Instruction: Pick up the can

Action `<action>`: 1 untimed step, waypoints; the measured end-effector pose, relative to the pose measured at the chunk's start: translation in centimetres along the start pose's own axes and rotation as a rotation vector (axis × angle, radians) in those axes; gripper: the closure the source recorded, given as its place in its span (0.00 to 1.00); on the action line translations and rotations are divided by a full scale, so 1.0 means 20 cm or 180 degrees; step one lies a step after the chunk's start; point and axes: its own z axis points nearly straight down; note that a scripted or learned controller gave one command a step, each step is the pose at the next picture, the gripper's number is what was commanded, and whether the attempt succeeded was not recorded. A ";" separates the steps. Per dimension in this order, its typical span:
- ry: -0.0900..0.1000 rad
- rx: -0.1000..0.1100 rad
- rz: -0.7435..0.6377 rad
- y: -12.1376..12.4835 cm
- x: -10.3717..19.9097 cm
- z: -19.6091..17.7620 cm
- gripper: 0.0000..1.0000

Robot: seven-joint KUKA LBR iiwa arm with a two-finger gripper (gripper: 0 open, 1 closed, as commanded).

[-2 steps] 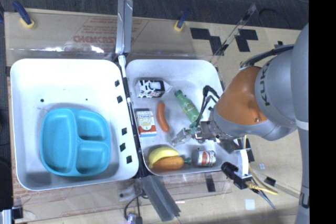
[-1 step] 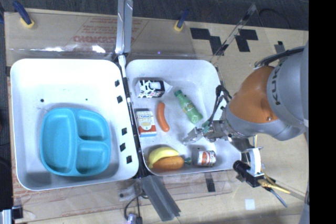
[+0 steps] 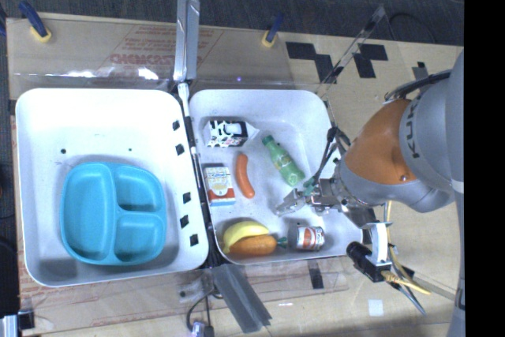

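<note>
Camera view looks down on two white bins. The can [image 3: 306,237] lies on its side near the front edge of the right bin [image 3: 312,108], just beside the carrot [image 3: 252,245] and banana [image 3: 244,230]. The gripper [image 3: 296,198] hangs low in this bin, a little above the can and close to the green bottle [image 3: 282,160]. Its fingers look a bit apart and nothing sits between them.

I think the arm is at the reaching step and the can is not yet picked up. Next, the gripper needs to move toward the can, line up over it and close on it.

The bottle and the bin wall are close and could get bumped. A sausage [image 3: 245,174], a small box [image 3: 218,184] and a cow-print carton [image 3: 227,132] lie farther off. The left bin [image 3: 39,122] has a blue tray [image 3: 114,212].
</note>
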 end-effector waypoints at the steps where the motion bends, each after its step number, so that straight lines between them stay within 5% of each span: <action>1: -0.0003 -0.0002 0.0072 0.00 0.01 0.00 0.00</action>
